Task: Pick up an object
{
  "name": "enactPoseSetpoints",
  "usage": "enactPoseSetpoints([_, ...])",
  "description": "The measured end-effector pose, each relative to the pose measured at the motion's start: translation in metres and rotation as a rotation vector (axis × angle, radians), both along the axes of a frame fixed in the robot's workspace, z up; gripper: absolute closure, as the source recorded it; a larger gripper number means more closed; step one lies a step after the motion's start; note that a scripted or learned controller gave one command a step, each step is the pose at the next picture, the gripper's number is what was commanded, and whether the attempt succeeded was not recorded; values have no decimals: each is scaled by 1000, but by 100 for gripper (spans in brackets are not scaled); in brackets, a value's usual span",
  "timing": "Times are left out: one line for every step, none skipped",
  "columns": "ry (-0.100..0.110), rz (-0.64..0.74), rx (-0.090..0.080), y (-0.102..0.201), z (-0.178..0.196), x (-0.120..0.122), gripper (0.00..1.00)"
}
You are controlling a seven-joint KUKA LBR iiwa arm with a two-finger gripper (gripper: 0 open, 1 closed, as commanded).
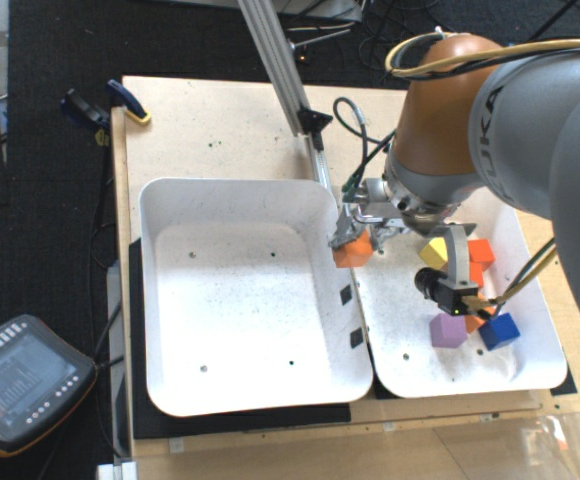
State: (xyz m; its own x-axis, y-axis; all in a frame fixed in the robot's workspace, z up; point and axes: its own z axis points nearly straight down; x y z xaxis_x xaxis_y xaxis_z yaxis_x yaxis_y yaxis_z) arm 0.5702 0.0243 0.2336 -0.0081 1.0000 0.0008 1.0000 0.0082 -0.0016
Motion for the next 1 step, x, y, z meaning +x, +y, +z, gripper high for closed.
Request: enactPoseSetpoints([-3, 0, 1, 49, 10, 17, 100])
